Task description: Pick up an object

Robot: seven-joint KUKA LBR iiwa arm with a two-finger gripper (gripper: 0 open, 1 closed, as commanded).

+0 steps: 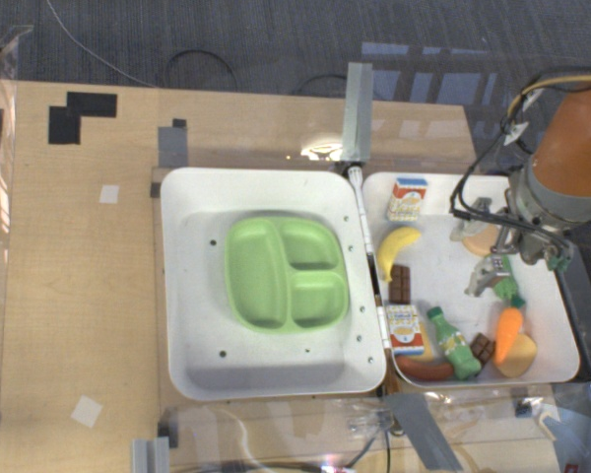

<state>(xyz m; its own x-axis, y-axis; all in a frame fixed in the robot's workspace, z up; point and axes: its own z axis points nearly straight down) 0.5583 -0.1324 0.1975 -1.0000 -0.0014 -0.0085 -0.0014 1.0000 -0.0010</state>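
White plastic, two shallow bins side by side on the wooden bench (98,294), and the right bin (569,358) holds all the small stuff. Nearest me in it lie a brown sausage (426,370), a green bottle (453,344), a small carton (404,326) and, over at the right, a carrot (509,330) resting against a tan lump (520,357). A dark chocolate piece (482,347) sits between bottle and carrot. Farther in come a chocolate bar (400,284), a banana (394,248) and, at the far edge, another carton (407,200). The left bin (192,363) carries a green divided tray (284,273).

The gripper (489,280) hangs low over the right bin's middle, just beyond the carrot, with a small green thing (507,289) right beside it. Whether the jaws are spread or pressed together I cannot tell; they blur into grey metal, and nothing shows plainly between them.

What could go wrong, to my eye: the green thing sits off to one side of the jaws, so a close might nip its edge and squirt it away, or catch nothing. The carrot is near enough to get nudged too.

A pale round thing (480,240) sits half under the wrist, and I can't name it. The arm (571,161) is cut off at the right.
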